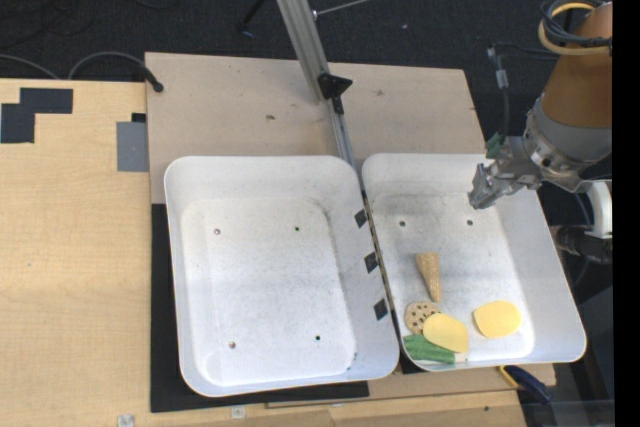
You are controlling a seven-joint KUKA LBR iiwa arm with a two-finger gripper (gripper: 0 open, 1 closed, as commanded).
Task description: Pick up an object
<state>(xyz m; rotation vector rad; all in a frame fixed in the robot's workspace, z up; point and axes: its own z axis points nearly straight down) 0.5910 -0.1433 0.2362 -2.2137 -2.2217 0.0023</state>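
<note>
The hand (485, 190) hovers over the right bin (520, 215) near its far edge; its state cannot be told. A cone (429, 273), yellow pieces (496, 319) and a cracker (415, 316) lie near the front edge.

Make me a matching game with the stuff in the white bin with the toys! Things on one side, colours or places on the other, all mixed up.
Things:
1. ice cream cone
2. round yellow piece
3. green piece
4. gripper

Clues:
A. right at the near rim of the bin, partly under a yellow piece
B. over the far part of the bin, away from the toys
C. tan, standing alone in the middle of the bin
D. flat, farthest to the right of all the toys

Pairs: 1-C, 2-D, 3-A, 4-B
</note>
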